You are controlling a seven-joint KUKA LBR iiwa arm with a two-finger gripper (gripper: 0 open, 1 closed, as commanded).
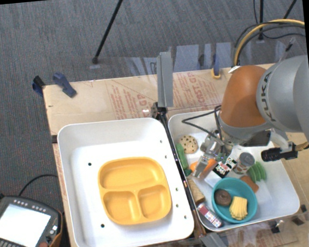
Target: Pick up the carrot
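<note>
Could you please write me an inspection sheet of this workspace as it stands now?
Surface: two shallow white bins side by side, left bin and right bin, on a brown board.
Job's things: small orange carrot in the right bin, right at the end effector's tips.
Clutter: yellow divided plastic tray in the left bin; teal bowl holding a brown round piece and a yellow piece; speckled round cookie; green toy items.
Grippers: end effector low over the carrot; grasp cannot be judged.
Cables: black cable looping by the wrist.
Surroundings: handheld control pendant on the dark floor.
</note>
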